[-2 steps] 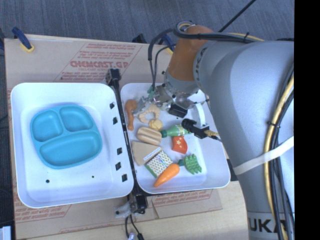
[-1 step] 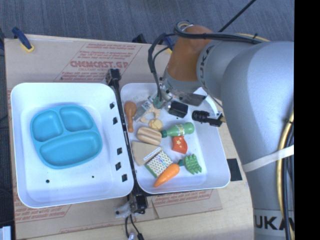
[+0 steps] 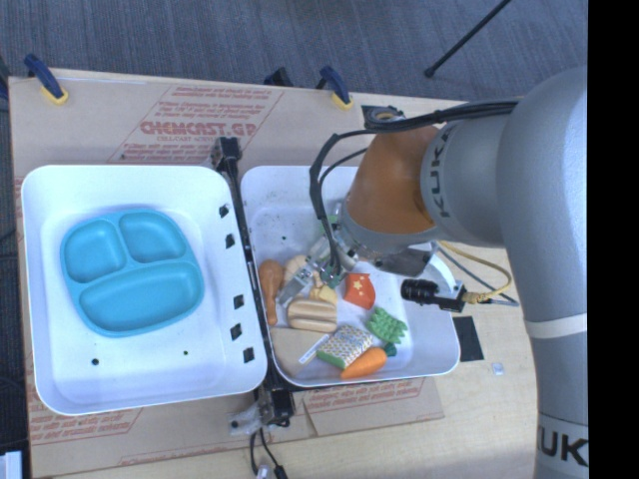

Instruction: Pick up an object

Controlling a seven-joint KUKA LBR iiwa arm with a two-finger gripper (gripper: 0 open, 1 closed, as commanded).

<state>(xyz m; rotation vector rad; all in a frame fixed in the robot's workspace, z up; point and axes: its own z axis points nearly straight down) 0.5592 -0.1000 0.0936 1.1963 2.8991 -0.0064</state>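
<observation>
Your two-finger gripper [image 3: 312, 279] sits low in the right white bin [image 3: 262, 200], centre frame, among the plastic toy foods [image 3: 339, 327]. You cannot tell whether it grasps anything. The blue divided plate [image 3: 132, 270] lies in the left white bin [image 3: 40, 208].

The brown cardboard sheet [image 3: 200, 123] lying under the two bins carries red print. Behind the left bin I can read "CHEMCAST GP" in big red letters, with smaller red lines above and below it that are too fine to make out. More red print runs along the cardboard's front edge, also too small to read. On the grey arm [image 3: 519, 188], dark letters "KU" show beside the orange band, and again "UK" low on the arm's body near the bottom right, both cut off.
</observation>
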